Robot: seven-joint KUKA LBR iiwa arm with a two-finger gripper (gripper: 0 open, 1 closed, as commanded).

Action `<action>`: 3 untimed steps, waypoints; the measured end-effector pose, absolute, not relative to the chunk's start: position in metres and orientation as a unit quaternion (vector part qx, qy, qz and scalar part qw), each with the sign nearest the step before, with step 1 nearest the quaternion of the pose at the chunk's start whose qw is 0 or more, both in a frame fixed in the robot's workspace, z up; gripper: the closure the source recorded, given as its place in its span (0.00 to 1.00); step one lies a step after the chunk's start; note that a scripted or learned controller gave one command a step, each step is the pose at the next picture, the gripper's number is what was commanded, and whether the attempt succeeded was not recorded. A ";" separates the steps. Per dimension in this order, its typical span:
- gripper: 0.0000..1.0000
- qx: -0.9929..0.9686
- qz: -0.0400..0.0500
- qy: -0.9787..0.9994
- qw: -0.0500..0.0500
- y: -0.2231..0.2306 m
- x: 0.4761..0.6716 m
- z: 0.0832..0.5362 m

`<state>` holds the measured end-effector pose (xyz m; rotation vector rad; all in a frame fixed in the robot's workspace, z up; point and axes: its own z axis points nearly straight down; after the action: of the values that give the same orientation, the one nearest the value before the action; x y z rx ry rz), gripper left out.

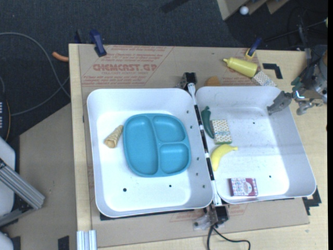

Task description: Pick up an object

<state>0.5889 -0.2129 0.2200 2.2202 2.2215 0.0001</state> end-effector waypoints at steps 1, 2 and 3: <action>0.00 0.706 0.000 0.708 -0.002 -0.142 0.613 0.115; 0.00 0.707 0.001 0.707 0.002 -0.096 0.630 0.089; 0.00 0.707 0.003 0.707 0.004 -0.094 0.558 0.089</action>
<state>0.5584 -0.0940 0.0888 2.2166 2.2152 0.0109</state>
